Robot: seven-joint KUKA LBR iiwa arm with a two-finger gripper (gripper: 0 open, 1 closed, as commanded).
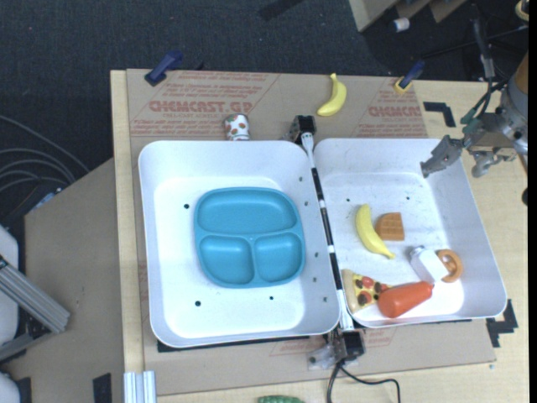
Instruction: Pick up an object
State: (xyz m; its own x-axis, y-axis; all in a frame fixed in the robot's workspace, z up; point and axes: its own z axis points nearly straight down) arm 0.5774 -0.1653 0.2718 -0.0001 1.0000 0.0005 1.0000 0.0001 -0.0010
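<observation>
Your nearest candidate is the banana (372,232) in the right bin (470,217), lying on the bin floor a little left of that bin's middle. Its long axis runs from far-left to near-right, stem end toward the far side, with a slight curve. Touching or just beside it on the right sits a small tan waffle piece (389,225). Nearer to you along the bin's near wall lie a pizza slice (362,290) and a red-orange carrot (404,298), apparently touching; to their right are a white cylinder (427,264) and a pretzel (450,264), pressed together.

From the gripper (466,154), the banana lies to the left and nearer, well apart. The gripper hangs over the far right corner of the right bin, at about the rim. You can see two grey fingers splayed apart, one reaching left over the bin floor, the other on the right, so the tool looks released, and nothing sits between the fingers. It touches no object.

My judgement: the coming move turns on carrying the tool left and toward the near side, then turning the wrist so the fingers close across the banana's short width, not along its length. Watch the waffle piece; it crowds the right flank.

The left bin (168,183) holds a blue divided plate (248,235). A second banana (333,97) lies on the bench beyond the bins.
</observation>
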